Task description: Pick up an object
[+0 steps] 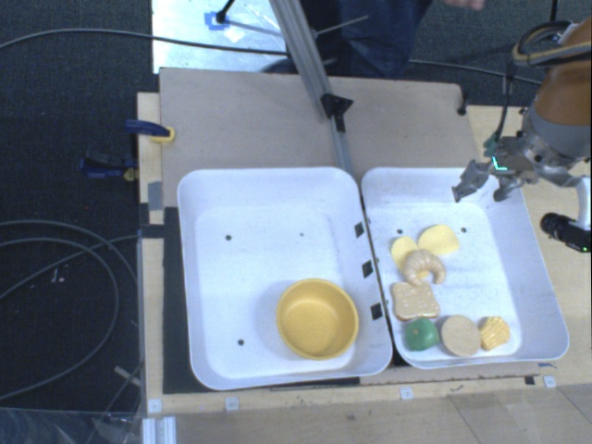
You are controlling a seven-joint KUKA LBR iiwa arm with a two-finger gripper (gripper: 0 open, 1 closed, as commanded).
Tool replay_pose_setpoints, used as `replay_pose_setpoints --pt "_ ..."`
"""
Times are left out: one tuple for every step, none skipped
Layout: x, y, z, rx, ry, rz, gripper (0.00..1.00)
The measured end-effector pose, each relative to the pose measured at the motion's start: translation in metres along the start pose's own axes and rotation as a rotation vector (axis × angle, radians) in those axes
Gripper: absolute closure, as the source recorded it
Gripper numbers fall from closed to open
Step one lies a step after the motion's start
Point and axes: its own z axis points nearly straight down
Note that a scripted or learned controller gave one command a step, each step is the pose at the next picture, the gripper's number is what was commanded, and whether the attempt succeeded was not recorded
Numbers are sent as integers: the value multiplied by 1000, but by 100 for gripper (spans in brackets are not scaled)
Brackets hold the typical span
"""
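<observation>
My gripper (484,186) hangs open over the far right corner of the right bin (527,248), with nothing between its fingers. Below and to its left lie the toy foods: a pale yellow chip (438,240), a yellow piece (403,249), a croissant (425,266), a slice of toast (413,300), a green round piece (422,334), a tan round biscuit (460,335) and a small yellow ridged piece (495,332). All rest on the bin floor, apart from the gripper.
A yellow bowl (317,317) sits in the near right part of the left bin (213,248). A slanted metal pole (305,54) crosses above the bench at the back. A person stands behind the bench.
</observation>
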Motion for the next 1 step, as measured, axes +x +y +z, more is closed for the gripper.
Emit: replay_pose_setpoints --pt "0 0 -1 -2 0 0 0"
